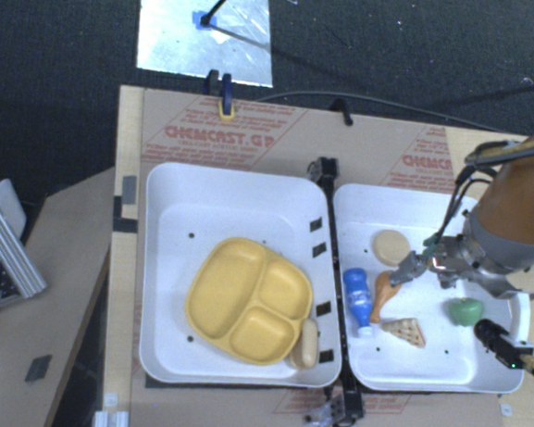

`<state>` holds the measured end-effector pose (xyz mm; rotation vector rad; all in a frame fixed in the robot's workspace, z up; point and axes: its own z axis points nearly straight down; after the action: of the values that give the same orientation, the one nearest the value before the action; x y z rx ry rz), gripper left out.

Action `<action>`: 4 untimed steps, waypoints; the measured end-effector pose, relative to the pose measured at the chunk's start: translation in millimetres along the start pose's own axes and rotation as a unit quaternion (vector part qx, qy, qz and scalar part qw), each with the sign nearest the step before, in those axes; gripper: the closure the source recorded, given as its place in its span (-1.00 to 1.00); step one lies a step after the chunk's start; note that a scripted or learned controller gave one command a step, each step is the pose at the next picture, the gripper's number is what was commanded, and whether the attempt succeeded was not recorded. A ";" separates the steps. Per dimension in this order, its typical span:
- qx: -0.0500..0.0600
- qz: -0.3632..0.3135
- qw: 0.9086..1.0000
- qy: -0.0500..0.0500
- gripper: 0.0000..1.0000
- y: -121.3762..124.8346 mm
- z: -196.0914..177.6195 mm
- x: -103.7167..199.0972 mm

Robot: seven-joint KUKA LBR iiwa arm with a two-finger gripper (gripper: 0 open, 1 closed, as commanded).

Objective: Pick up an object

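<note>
The right bin holds a blue bottle, an orange carrot-shaped piece, a tan round disc, a triangular toast-like slice and a green lump. My gripper hangs over the middle of this bin, just above the carrot piece's upper end and to the right of the disc. Nothing is visibly held in it. The arm's wrist hides part of the bin's right side.
In the left bin lies a yellow divided plate, with a beige roll at its lower right corner. A black divider runs between the bins. The grey arm with its orange band covers the right bin's far right.
</note>
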<state>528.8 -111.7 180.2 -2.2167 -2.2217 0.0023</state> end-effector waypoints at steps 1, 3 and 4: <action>0.000 0.001 1.000 0.000 -1.00 -9.3 56.7 -2.7; -0.003 0.000 1.000 -0.001 1.00 -7.9 85.1 -2.7; -0.006 -0.001 1.000 -0.001 1.00 -5.8 20.7 -2.4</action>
<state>523.0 -114.1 159.5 -2.2218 -2.2305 -0.0069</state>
